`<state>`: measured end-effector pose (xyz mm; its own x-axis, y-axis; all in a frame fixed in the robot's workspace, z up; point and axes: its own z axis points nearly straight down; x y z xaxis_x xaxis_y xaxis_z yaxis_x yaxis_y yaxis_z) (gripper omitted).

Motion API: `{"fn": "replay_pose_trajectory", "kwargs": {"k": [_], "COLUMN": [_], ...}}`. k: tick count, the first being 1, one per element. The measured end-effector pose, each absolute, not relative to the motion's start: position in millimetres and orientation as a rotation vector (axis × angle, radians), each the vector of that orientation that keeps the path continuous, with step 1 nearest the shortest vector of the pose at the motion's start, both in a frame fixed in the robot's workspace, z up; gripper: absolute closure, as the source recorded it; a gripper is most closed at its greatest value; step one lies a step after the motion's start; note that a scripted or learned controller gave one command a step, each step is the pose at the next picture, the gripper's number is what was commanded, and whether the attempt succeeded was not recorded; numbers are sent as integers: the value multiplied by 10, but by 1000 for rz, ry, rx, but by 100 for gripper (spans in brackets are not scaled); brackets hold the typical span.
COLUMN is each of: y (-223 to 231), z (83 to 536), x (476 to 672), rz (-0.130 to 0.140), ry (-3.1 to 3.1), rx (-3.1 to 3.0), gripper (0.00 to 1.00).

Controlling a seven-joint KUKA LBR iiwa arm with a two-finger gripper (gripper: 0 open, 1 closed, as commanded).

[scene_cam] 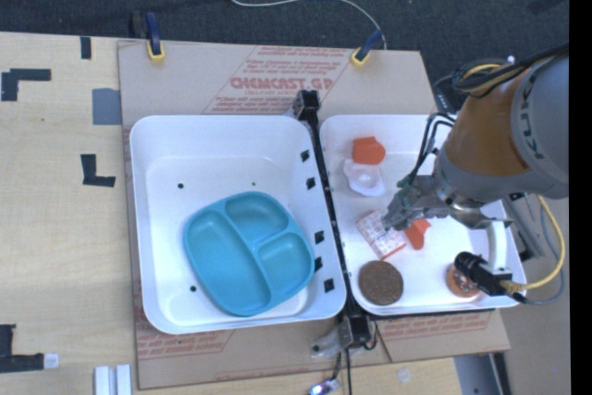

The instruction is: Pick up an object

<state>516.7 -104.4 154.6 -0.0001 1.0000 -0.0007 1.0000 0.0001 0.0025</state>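
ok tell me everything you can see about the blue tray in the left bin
The blue tray is a light-blue, plastic-looking divided plate with rounded corners and three compartments: one large at the left, two smaller at the right. It lies flat and right side up, turned at an angle, on the floor of the left bin, toward its lower right. Nothing rests in it.

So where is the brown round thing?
The brown round disc lies in the right bin, near its front edge, just below the clear packet and left of the gripper.
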Motion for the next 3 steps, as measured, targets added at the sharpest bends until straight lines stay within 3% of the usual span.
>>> {"fn": "replay_pose_trajectory", "kwargs": {"k": [3], "y": [-933], "z": [2826], "x": [5183], "rz": [3], "ry": [2222], "rx": [2217], "gripper": [100]}}
